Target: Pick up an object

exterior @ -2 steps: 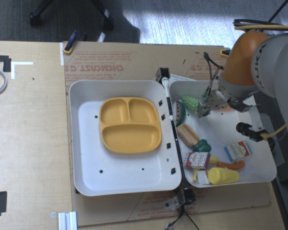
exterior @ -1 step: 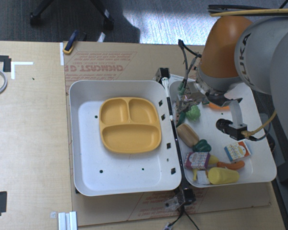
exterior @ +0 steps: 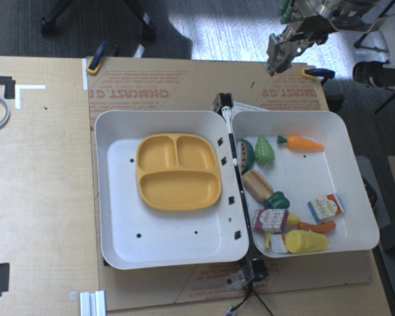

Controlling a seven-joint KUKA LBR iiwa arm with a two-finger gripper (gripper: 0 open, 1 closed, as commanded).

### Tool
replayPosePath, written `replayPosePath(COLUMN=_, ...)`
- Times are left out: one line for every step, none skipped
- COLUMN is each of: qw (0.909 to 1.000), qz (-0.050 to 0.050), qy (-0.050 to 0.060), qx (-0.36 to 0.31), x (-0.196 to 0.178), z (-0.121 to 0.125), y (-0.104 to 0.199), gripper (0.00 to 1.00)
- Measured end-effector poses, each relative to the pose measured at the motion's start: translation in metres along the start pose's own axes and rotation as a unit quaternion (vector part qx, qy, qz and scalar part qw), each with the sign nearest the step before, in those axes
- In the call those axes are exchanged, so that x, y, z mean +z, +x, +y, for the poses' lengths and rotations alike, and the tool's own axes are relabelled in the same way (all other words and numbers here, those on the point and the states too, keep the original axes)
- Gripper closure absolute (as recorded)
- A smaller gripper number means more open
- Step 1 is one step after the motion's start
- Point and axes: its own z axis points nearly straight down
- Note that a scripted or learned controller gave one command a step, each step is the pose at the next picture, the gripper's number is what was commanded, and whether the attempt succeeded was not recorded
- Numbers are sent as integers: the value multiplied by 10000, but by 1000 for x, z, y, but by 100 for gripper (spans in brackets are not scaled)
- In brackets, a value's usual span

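gripper [exterior: 276, 63] hangs high beyond the right bin [exterior: 355, 196], nothing between its fingers, and whether they're apart or together i cannot tell. the toy carrot [exterior: 303, 143] lies alone near the bin's far wall: likely light, hard, slick plastic, so pinch across its thick middle.

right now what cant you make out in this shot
- Gripper, camera view: dark and blurred above the right bin; finger state unreadable.
- Arm, camera view: cut off by the top edge.
- Toy pile at the bin's near edge: items overlap, so lower ones are partly hidden.
- Small carton: print too small to read.
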Motion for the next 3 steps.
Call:
replayPosePath(qw=9998, qz=4, qy=6, qx=-196, x=206, z=-21, y=44, gripper=100)
replayPosePath(qw=9622, qz=-3, qy=-18, qx=-2722, x=48, z=-22, y=52, gripper=100)
replayPosePath(qw=9620, qz=-16, qy=-32, qx=-2729, x=38, z=-21, y=52, gripper=100)
